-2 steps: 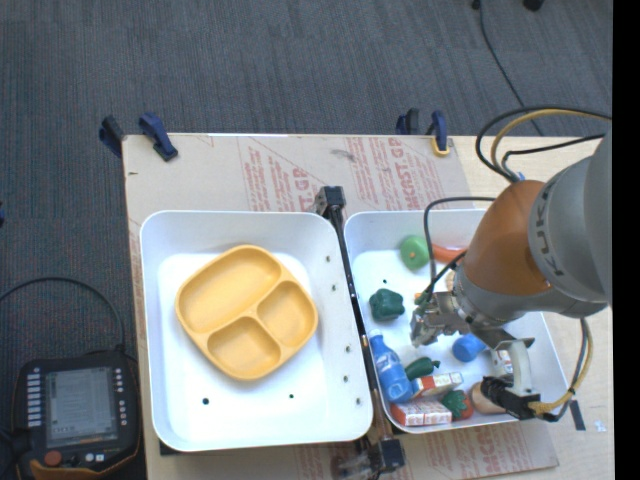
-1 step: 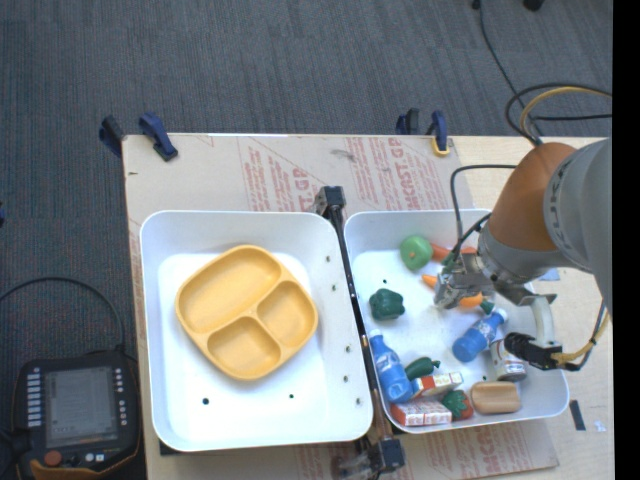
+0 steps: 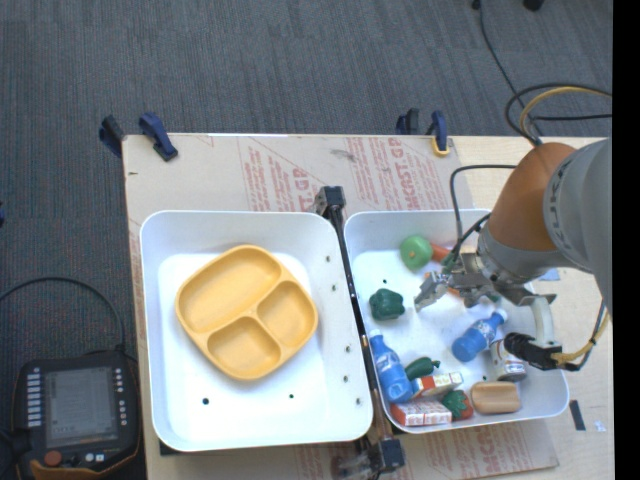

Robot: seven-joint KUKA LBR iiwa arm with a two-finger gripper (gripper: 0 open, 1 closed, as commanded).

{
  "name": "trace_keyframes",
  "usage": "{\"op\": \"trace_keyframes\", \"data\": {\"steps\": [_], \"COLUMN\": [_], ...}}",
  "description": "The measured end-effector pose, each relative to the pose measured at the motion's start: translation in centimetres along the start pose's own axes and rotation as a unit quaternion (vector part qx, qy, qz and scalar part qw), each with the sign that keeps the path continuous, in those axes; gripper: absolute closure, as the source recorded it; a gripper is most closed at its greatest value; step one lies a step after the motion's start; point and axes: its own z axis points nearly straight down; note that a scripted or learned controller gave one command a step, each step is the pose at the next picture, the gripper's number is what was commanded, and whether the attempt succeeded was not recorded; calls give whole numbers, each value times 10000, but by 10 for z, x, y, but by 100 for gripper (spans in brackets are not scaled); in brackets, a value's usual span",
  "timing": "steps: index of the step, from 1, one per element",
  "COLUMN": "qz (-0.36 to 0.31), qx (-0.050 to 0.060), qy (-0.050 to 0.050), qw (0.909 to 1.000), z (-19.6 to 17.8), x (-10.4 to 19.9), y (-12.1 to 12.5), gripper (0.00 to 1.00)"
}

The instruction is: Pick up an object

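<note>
No pick yet: gripper point(image 3: 432, 290) open, empty, low in right bin point(image 3: 556, 393) just beside dark green toy point(image 3: 386, 304); grasp and lift remain

red printed lettering on the cardboard sheet point(image 3: 300, 173) under the bins, upside down, not legible

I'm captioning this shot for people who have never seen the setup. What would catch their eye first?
First, the yellow three-compartment plastic plate lying alone in the left white bin. Next, the grey arm with its orange band reaching from the right, its hand low over the cluttered right white bin, between a green round toy and a dark green pepper-like toy.
</note>
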Motion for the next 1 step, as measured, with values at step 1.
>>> {"op": "trace_keyframes", "data": {"steps": [1], "qz": [-11], "qx": [13], "qy": [4], "qw": [10000], "z": [-9], "x": [0], "y": [0], "gripper": [100]}}
